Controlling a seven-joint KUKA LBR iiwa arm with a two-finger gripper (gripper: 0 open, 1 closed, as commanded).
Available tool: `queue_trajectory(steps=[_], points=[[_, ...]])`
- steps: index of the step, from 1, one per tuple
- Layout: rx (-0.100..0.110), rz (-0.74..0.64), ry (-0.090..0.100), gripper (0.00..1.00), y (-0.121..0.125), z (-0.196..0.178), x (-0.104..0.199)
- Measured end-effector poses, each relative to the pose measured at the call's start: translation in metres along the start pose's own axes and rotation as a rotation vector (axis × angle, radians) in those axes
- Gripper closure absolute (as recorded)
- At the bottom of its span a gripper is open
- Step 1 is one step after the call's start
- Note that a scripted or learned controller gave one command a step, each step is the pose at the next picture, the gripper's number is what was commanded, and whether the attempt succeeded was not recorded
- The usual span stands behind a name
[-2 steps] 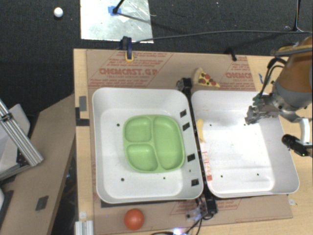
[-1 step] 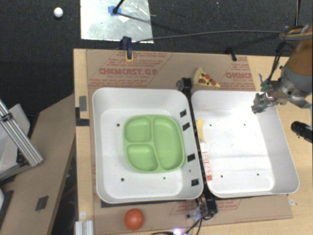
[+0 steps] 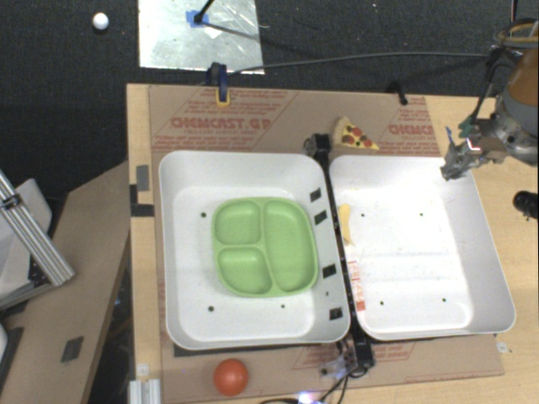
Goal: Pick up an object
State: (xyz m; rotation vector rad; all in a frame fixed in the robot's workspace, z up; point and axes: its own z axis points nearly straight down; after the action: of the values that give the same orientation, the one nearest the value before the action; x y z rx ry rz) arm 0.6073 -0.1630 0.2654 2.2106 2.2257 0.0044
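Note:
A green divided plate [image 3: 264, 246] lies in the left white bin [image 3: 189, 192]. Against the left wall of the right bin [image 3: 472, 251] leans a small yellow, fry-like piece [image 3: 344, 224]. A toy pizza slice [image 3: 354, 135] rests on the cardboard behind the bins, and a red-orange ball [image 3: 231, 376] sits in front of the left bin. My gripper [image 3: 455, 163] hangs over the right bin's far right corner, away from all of these objects, with nothing visible between its fingers.
The arm [image 3: 515, 99] enters from the upper right. A blue clamp [image 3: 219, 81] holds the cardboard at the back edge. Black clips [image 3: 328, 269] line the seam between the bins. A metal rail [image 3: 29, 234] stands at the left, and a white ball [image 3: 101, 21] lies far back.

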Motion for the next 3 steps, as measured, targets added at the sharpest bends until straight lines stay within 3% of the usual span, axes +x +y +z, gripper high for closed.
queue_trajectory(steps=[2,3], points=[[0.003,-0.002,0.002,1.00,-0.001,0.024,0.095],[0.003,-0.002,0.002,1.00,-0.002,0.017,0.151]])
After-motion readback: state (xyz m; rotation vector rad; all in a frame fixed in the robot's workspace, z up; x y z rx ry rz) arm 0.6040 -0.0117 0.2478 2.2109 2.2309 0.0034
